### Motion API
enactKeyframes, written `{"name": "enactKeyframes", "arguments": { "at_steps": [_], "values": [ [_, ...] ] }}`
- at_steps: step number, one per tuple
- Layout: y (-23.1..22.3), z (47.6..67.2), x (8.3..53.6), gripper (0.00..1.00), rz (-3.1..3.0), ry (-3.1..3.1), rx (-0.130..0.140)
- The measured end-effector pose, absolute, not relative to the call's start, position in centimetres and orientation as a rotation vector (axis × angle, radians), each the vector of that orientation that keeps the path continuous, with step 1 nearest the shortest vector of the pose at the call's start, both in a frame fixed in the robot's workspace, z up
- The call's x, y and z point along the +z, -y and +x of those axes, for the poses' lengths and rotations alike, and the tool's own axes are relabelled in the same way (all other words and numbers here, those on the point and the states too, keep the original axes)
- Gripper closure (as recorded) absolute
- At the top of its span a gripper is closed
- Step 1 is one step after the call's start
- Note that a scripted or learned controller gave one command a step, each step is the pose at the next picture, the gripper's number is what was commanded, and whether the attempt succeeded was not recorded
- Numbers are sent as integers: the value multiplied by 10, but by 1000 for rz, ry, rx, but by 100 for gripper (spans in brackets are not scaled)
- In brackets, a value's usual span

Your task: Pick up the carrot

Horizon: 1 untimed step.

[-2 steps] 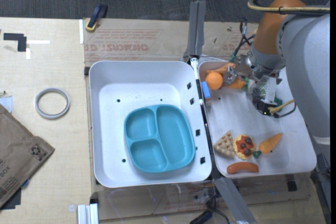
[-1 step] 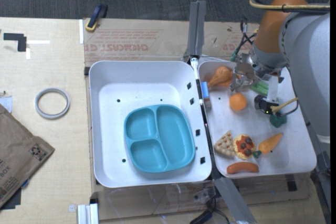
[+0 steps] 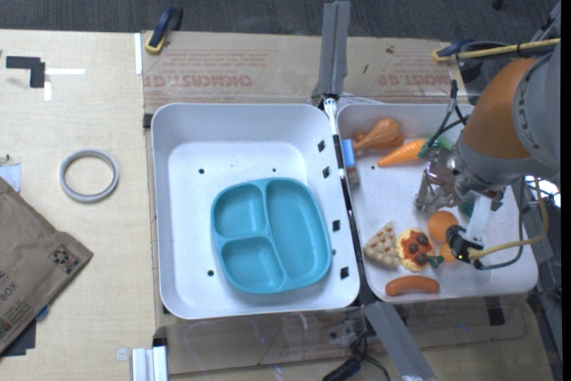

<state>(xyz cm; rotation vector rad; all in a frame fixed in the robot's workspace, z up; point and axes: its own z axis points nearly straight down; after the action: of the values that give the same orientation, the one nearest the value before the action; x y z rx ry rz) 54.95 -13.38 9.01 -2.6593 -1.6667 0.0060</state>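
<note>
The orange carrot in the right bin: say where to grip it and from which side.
Grip the tapered orange carrot at its thicker middle, coming straight down, fingers closing across its width. It lies flat, pointing left, in the white right bin, close beside the tan drumstick.

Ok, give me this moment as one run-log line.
arm: over right bin | tool: low, below the carrot | carrot: lying in bin, not held | blue tray: left bin

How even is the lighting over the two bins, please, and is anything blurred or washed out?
In the camera view the light is soft and even: the blue tray casts only a faint shadow on the left bin; the right bin's white floor looks bright but not blown out; the carrot stays sharp; the gripper is small and cluttered, hard to read.
</note>
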Motion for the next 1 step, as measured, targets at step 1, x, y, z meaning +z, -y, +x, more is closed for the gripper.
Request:
{"name": "enactKeyframes", "arguments": {
  "at_steps": [1],
  "values": [
    [134,550,90,0,-2659,1667,6]
  ]
}}
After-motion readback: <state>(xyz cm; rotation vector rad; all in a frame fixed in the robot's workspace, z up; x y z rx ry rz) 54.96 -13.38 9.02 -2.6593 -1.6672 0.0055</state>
